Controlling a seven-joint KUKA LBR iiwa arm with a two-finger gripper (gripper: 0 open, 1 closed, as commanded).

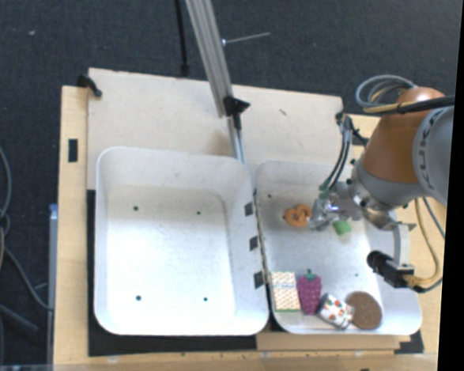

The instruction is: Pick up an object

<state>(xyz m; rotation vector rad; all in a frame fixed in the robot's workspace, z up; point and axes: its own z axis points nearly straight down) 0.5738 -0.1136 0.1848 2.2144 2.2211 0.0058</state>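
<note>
On a pale wooden worktop seen from above sit 2 shallow white bins side by side. Left bin shows a bare speckled floor with 4 small dark dots. Right bin holds several small objects. A grey arm with an orange band reaches in from the right, and its end effector sits low over the upper middle of the right bin. Whether its tips are apart or together cannot be told from this angle.

Just left of the end effector lies a small orange ring-shaped object, close to it and possibly touching; nothing shows it being gripped. Just right of the end effector is a small green piece.

Along the near edge of the right bin, 4 things lie in a row: a small patterned box, a purple berry-like toy with a green top, a white can with red spots lying on its side, and a flat brown disc. They lie close together, well apart from the end effector.

A slanted metal rail crosses the top of the view.
</note>
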